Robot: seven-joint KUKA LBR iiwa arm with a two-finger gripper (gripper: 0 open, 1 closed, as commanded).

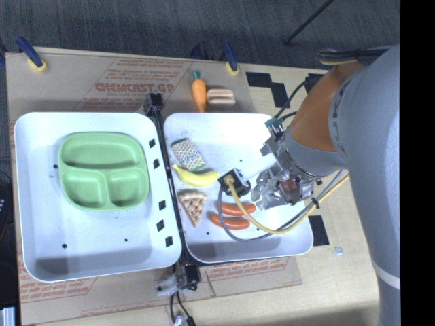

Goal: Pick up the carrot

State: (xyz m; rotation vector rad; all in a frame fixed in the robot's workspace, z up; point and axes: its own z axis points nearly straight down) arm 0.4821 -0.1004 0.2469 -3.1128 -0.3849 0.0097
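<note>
On the bench: two shallow white bins sit side by side on a cardboard sheet, seen from above at a slant.
Arm: the grey arm (367, 134) with its orange band enters from the right and bends down over the right bin.
Left bin: the left bin (34, 182) holds a green divided plate (103, 170), lying flat with three compartments.
Right bin: the right bin (231, 131) holds several toy foods on its left and middle floor.
Gripper: the gripper (272, 194) hangs low over the right part of the right bin, just beside the sausages; cables hide its tip, so I cannot tell how far open it is or whether it has hold of anything.
Sausages: two orange-red sausages (230, 216) lie near the bin's front.
Banana: a yellow banana (196, 177) lies near the bin's left wall.
Pizza slice: a pizza slice (193, 206) lies just below the banana.
Patterned packet: a small packet (188, 154) lies above the banana.
Carrot: the carrot (198, 94) lies outside both bins, on the cardboard behind the right bin, well apart from the gripper.
Bun: a small hot-dog bun (221, 98) lies just right of the carrot.
</note>
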